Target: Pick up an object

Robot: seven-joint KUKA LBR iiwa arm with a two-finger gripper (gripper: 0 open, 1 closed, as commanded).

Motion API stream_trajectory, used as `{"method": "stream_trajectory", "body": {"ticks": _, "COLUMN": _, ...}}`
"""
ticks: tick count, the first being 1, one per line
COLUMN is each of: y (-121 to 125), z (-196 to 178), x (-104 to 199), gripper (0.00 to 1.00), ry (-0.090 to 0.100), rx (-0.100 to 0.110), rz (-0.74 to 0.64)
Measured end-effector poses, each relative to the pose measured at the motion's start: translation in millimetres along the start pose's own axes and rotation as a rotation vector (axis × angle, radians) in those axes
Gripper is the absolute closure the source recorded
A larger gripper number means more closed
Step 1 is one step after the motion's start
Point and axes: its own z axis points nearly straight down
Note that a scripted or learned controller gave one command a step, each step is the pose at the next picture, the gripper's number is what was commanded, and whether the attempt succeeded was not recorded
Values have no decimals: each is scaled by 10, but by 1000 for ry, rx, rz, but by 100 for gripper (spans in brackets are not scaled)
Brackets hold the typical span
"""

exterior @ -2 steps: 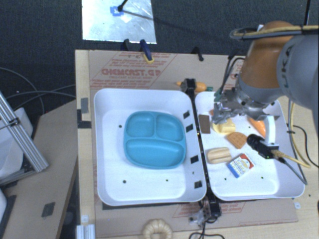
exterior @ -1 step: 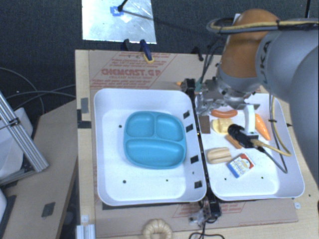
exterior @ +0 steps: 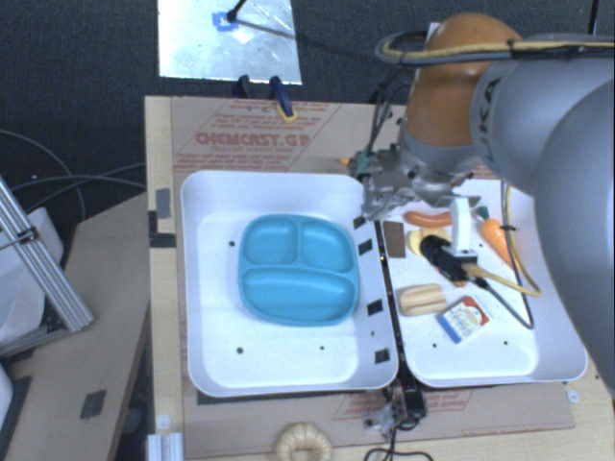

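The left bin holds a blue divided plate lying flat near its middle, long axis running left to right across the frame. At the upper end of the seam between the two bins, the tool hangs under the arm's orange band, over the upper left corner of the right bin. It is blurred and partly hidden by the wrist, so I cannot tell how far open it is, and nothing can be made out in its grip.

Just below the tool a brown slab lies against the right bin's left wall, its long axis running up and down the frame. Just right of the tool lies a reddish sausage, pointing left to right. A small yellow piece, perhaps toy fruit, sits under it. Lower in the frame, well apart from the tool, a bread roll lies left to right, with a small box just beside it, tilted. An orange carrot lies farther right, slanting down to the right.
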Motion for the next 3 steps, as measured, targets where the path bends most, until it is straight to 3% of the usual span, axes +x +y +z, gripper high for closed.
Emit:
{"method": "stream_trajectory", "body": {"ticks": 1, "y": -31, "z": 183, "x": 45, "gripper": 100, "ry": -1, "rx": 2, "rz": 0}}
{"method": "stream_trajectory", "body": {"ticks": 3, "y": -22, "z": 25, "x": 131, "gripper": 100, "ry": 1, "rx": 1, "rz": 0}}
